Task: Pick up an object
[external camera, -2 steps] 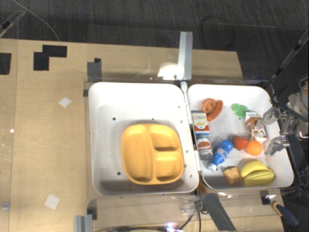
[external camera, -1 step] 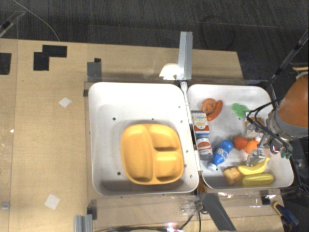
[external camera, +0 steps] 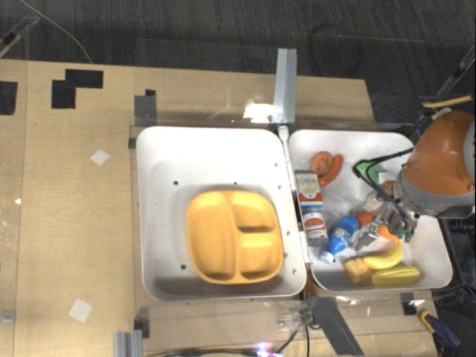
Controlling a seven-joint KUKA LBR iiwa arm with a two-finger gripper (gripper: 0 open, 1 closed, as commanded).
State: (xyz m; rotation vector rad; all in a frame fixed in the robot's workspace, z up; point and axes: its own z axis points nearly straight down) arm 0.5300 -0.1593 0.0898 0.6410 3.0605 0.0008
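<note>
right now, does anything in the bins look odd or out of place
Nothing looks spilled or broken. The right bin is crowded: carton, can, banana and other items lie jumbled near the gripper. The yellow tray sits flat in the left bin.

Small objects piled in our right bin point(external camera: 445, 262)

We see a blue cup point(external camera: 341, 236), banana point(external camera: 387, 258), carton point(external camera: 308, 188) and orange toy point(external camera: 326, 165).

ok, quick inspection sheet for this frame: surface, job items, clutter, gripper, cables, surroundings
surface: wooden bench bearing two white bins, left bin and right bin.
job's things: right bin holds a banana, blue object, small carton, orange toy.
clutter: yellow divided tray in left bin.
grippers: gripper low over the right bin's pile; grasp unclear.
cables: green cable by the arm.
surroundings: dark floor beyond the bench.
</note>
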